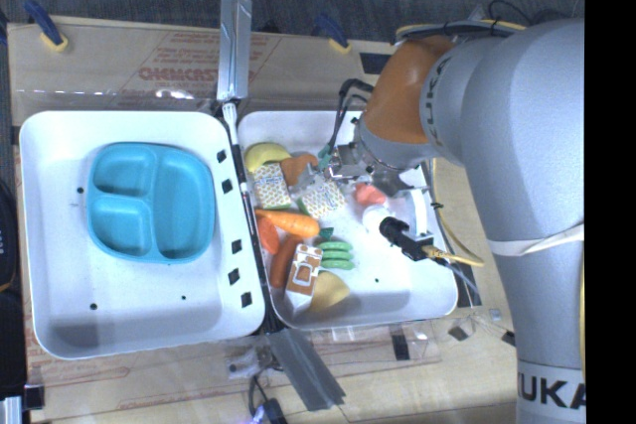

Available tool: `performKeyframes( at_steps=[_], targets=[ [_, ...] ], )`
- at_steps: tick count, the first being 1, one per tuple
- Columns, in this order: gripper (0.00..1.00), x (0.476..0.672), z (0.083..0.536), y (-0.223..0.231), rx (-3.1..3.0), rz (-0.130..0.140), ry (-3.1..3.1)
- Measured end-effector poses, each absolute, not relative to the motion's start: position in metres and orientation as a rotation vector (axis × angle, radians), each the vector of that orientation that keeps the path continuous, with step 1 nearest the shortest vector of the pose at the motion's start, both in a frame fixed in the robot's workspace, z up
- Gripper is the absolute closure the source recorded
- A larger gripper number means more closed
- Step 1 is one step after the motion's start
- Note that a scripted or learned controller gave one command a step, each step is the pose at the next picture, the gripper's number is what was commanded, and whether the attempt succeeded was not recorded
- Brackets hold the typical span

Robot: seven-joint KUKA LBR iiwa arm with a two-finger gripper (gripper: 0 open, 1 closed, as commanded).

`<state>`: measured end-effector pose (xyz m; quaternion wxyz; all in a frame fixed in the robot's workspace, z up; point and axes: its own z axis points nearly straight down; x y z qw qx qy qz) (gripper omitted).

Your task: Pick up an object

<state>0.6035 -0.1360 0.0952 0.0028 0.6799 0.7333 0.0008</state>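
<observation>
Orange carrot (289, 222) (right bin), lower left of tool (336, 168), apart

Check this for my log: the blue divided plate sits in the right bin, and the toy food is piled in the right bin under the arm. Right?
Not quite. The camera view shows the blue divided plate in the left bin; the toy food is piled in the right bin under the arm.
</observation>
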Motion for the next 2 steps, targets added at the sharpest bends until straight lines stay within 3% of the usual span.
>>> performKeyframes(
  at_steps=[1,2],
  targets=[
    [0.0,0.576,0.101,-0.148,1.871,-0.002,2.528],
    [0.0,0.575,0.128,-0.167,1.94,-0.001,2.472]
  ],
)
